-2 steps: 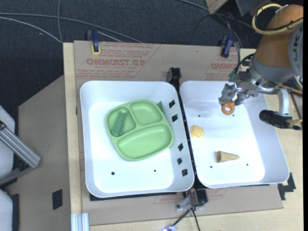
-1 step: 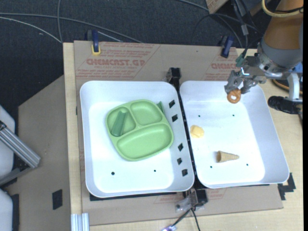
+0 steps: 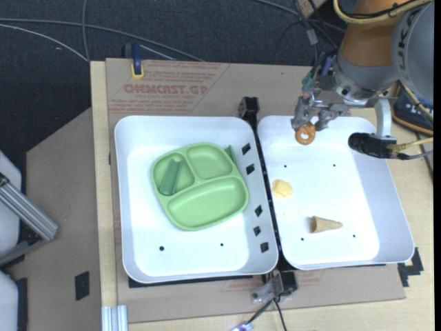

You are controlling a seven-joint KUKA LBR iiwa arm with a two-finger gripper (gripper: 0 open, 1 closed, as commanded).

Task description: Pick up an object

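Doughnut [image 3: 305, 134] gripped in the pincer [image 3: 304, 125]; yellow piece [image 3: 281, 188] and cone [image 3: 324, 224] lie below.

a robotics lab: plywood bench [image 3: 207, 81], clamped white bins [image 3: 138, 254], loose cables [image 3: 89, 19]

Red block lettering reading "CHEMCAST GP" [image 3: 165, 88] runs across the brown protective sheet [image 3: 207, 81] covering the worktop, in the upper middle of the frame above the left bin; smaller red lines beneath it are too fine to read. No other legible markings appear.
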